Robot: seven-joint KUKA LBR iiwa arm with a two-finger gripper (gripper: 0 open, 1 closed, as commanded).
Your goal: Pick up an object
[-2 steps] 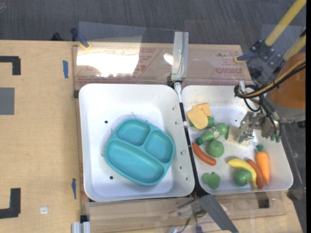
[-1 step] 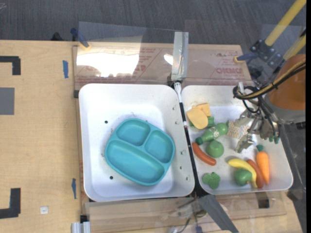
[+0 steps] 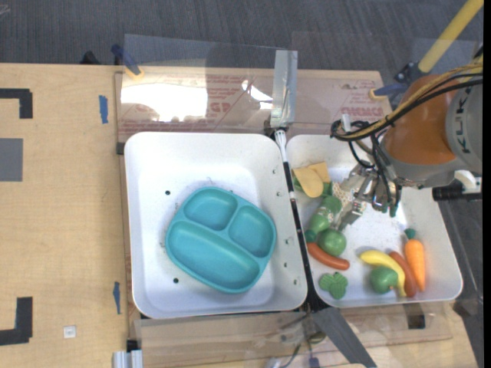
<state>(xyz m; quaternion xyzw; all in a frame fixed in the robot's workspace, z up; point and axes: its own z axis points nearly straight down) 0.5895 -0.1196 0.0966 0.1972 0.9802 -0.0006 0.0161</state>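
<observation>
Two bins [image 3: 146, 205], one teal plate [image 3: 221, 240]

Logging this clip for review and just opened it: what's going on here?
A grey and orange arm reaches in from the right, its gripper low over the right bin, among toy food. It sits just above a green vegetable, near a yellow piece and a red pepper. A banana and carrot lie further right. The left bin holds a teal divided plate. Nothing looks lifted yet.

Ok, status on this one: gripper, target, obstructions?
Gripper low in right white bin, fingers unclear. Over round green toy vegetable. Nothing seen held. Red toy chili and yellow piece crowd close.
</observation>
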